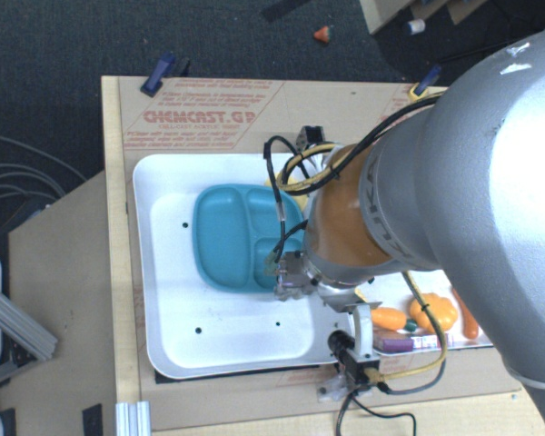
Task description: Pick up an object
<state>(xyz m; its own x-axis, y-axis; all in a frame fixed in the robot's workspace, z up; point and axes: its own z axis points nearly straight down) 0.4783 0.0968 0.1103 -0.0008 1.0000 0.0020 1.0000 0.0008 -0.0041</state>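
"CHEMCAST GP" is read on the brown board (209,116); the gripper (286,280) is seen touching the blue tray (232,234), grip state undeterminable.

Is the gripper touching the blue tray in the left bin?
Cannot tell. In the camera view the gripper meets the right edge of the blue tray, but the arm's wrist hides the spot, so neither contact nor a gap shows.
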